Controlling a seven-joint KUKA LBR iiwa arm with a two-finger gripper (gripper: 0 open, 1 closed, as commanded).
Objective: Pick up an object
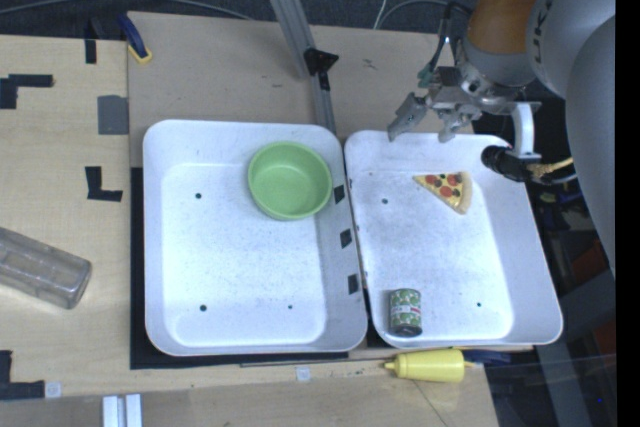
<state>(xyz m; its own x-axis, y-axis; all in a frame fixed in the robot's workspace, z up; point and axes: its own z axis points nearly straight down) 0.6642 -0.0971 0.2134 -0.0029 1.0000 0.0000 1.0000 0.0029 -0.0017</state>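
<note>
A pizza slice point(446, 187) lies in the far part of the right bin point(500, 255). A small green can point(405, 311) stands near that bin's front edge. A green bowl point(289, 180) sits in the far right part of the left bin point(190, 245). My gripper point(428, 122) hangs over the right bin's far rim, above and just left of the pizza slice. Its two fingers are spread apart with nothing between them.
A yellow bottle point(431, 366) lies on the bench in front of the right bin. A clear plastic cup point(40, 269) lies on its side at the far left. A grey slanted pole point(290, 5) rises behind the bins. Cables run behind the bench.
</note>
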